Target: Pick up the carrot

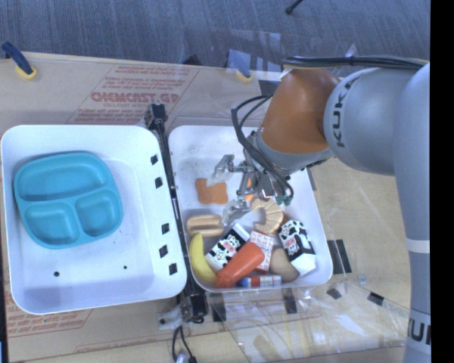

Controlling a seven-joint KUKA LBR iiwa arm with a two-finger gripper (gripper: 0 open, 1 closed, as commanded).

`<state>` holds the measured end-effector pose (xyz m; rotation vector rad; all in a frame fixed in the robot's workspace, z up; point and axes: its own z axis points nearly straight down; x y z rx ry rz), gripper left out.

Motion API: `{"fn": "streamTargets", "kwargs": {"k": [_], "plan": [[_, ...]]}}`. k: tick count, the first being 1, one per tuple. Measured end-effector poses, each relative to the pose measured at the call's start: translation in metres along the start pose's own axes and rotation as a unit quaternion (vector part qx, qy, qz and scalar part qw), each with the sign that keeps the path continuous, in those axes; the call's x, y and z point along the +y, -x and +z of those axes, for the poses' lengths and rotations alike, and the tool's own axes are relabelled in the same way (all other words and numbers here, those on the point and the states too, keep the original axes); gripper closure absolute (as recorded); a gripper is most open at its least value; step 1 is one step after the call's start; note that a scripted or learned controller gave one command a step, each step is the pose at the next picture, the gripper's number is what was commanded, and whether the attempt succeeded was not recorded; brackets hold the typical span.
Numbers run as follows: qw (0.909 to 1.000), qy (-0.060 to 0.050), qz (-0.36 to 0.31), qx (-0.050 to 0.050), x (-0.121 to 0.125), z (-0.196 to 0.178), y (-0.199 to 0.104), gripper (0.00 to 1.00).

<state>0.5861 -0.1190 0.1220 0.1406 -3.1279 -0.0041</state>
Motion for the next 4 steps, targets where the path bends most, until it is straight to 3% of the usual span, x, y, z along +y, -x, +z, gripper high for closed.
{"fn": "streamTargets", "kwargs": {"k": [1, 2, 3, 4], "plan": [[0.9991, -0.002, 0.042, -0.004, -0.062, 0.023, -0.017, 0.0], [0.9814, -0.001, 0.192, -0.008, -0.096, 0.026, 0.057, 0.0], [0.9821, -0.002, 0.188, -0.011, -0.095, 0.014, 0.059, 1.0], [0.8949, 0.001, 0.446, -0.006, -0.054, -0.035, 0.02, 1.0]]}}
